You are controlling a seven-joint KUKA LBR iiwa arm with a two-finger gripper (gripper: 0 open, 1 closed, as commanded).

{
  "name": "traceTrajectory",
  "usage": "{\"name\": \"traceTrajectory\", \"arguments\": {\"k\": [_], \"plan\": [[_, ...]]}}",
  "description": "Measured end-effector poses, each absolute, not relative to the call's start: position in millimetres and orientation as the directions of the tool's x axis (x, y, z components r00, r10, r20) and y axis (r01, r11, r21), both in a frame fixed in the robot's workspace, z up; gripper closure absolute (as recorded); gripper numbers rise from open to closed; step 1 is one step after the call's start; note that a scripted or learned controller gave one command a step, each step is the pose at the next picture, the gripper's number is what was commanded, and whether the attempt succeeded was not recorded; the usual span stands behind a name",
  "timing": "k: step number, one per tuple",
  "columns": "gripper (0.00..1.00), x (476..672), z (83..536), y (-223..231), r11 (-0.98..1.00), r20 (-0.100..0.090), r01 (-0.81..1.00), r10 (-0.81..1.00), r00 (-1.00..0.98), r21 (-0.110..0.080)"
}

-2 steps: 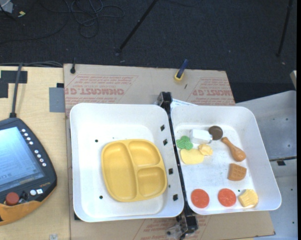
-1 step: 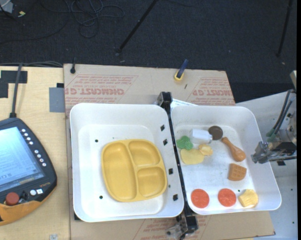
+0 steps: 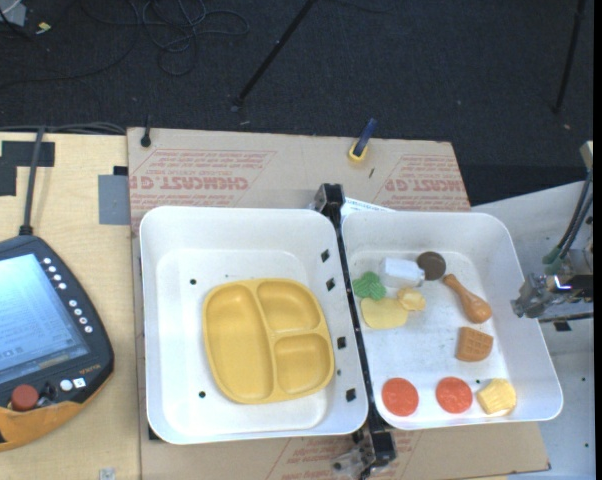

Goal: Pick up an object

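End effector [image 3: 553,296] hangs at the right bin's [image 3: 526,268] outer edge, and I can't tell its grip state. The drumstick [image 3: 466,298] lies nearest in that bin; best drop squarely across its narrow shaft, clear of the waffle [image 3: 474,344].

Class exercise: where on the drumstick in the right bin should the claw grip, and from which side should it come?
Probably the narrow tan shaft of the drumstick, straight down from above, fingers across its width. It lies flat, angled, clear of the waffle.
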State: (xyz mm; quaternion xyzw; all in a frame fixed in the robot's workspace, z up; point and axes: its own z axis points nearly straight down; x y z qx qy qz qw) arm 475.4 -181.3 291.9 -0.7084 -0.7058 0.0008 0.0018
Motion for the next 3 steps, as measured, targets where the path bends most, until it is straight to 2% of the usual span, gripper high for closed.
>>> {"name": "traceTrajectory", "arguments": {"k": [1,2,3], "plan": [[1.0,473.1,187,-214,-0.002,0.003,1.0,1.0,0.002,-0.012],[1.0,474.3,202,-216,-0.006,0.002,1.0,1.0,0.006,-0.004],[1.0,473.6,212,-217,-0.012,0.003,1.0,1.0,0.012,-0.005]]}}
